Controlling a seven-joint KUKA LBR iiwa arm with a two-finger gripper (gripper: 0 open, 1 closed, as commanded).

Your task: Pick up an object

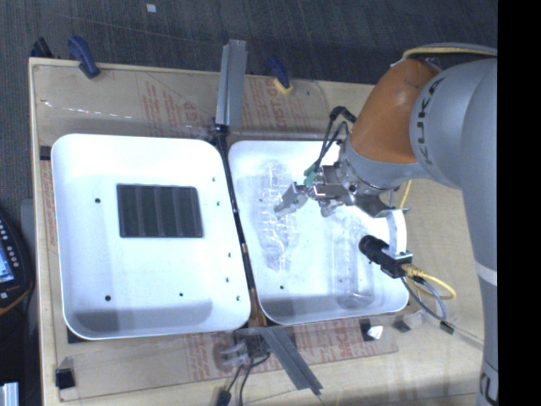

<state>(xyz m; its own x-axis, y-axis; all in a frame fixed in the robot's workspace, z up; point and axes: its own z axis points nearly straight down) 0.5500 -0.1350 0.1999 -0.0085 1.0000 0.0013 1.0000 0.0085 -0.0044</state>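
So in the camera view you've got the wooden surface [101,100] with two shallow white bins sitting side by side on it. The left bin [76,227] has a dark ribbed rectangular pad [159,211] lying flat in the middle of its floor, well apart from the walls.

The right bin [245,167] is where everything's going on. There's a crinkly clear plastic piece [275,214] running down the bin's floor on the side nearer the left bin, pretty hard to make out against the white. On the far side of the right bin from the divider lies a clear plastic bottle [351,265], lengthwise, its lower end close to the bin's near wall. Both are see-through, so the edges are mushy.

The grey arm [456,142] with its orange band [393,117] comes in over the right bin's outer edge, and the gripper [292,200] hangs over the upper middle of that bin, right above the top part of the crinkly plastic. The fingers [287,201] look spread apart, with nothing I can see between them, so it's not holding anything. Can't tell if the tips actually touch the plastic or just hover over it.

Blue clamps [83,57] sit on the surface's far edge beyond the left bin, and a grey bar [230,83] stands at the gap between the bins. A yellow cable [431,286] loops just outside the right bin's outer corner.
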